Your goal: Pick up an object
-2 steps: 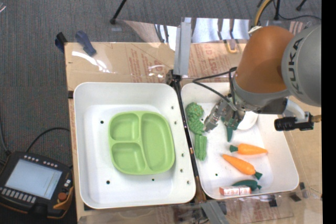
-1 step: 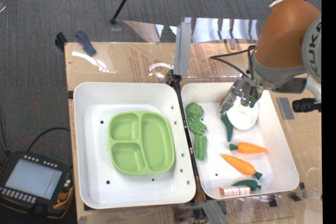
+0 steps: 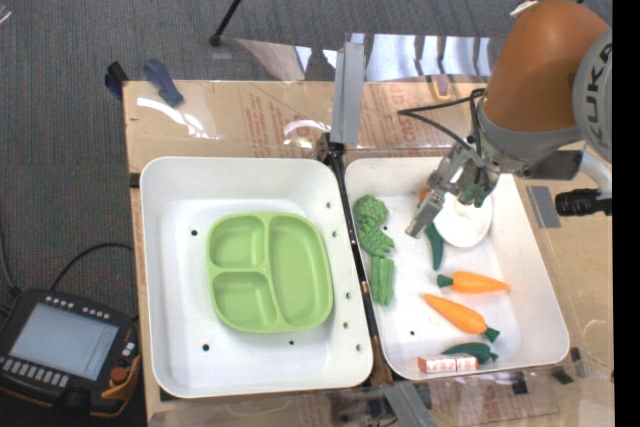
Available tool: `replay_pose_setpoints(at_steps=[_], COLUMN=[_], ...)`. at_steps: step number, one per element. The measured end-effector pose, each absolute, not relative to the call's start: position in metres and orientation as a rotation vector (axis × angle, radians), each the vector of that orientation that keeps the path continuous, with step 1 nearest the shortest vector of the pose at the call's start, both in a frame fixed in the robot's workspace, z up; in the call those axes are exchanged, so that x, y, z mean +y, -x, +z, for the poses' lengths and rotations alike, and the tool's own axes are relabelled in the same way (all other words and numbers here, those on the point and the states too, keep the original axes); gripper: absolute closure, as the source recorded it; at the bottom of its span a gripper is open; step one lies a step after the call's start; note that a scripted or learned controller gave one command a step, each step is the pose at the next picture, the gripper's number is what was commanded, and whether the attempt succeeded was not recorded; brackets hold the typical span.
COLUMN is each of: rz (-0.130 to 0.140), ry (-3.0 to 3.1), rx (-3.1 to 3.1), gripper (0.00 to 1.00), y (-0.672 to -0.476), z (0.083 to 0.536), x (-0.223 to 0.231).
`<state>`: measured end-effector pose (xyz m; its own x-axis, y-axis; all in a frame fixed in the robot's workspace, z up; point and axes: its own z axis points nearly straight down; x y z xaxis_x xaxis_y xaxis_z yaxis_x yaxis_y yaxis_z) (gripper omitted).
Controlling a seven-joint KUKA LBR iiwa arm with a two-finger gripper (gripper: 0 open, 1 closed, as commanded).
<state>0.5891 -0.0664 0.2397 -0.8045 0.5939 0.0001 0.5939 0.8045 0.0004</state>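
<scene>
- Toy vegetables lie in the right bin (image 3: 545,315); the task names no single object, so any of them can serve.
- Nearest to the jaws (image 3: 432,213) are a white round object (image 3: 466,225) and a dark green piece (image 3: 436,247) just beside it.
- The arm (image 3: 545,75) reaches in from the right, and the jaws hang low over the upper middle of the right bin, tilted toward the left.
- Whether the jaws are wide or narrow cannot be told; nothing can be seen held between them.
- Two orange carrots (image 3: 462,313) lie lower in the bin, apart from each other, and each has free space around it.
- A leafy green piece (image 3: 372,215) and a long green one (image 3: 383,279) lie along the left wall of this bin.
- A small red and white block (image 3: 447,364) rests at the front wall.
- The left bin (image 3: 165,315) carries a green divided plate (image 3: 270,272).
- These toys look light and stiff, probably smooth plastic, so they may slip.
- A carrot seems the easiest choice: it should be taken across its thick middle, not at the thin tip.
</scene>
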Motion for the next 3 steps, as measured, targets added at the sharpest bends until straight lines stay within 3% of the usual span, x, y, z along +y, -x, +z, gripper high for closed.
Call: replay_pose_setpoints(at_steps=[1,2,3], rz=[-0.006,-0.001,-0.016], ry=[-1.234,-1.269,-1.362], rx=[2.903,2.885,2.858], gripper=[0.00,0.00,0.00], y=[-0.544,-0.486,-0.635], z=[0.138,0.084,0.090], x=[-0.139,-0.154,-0.146])
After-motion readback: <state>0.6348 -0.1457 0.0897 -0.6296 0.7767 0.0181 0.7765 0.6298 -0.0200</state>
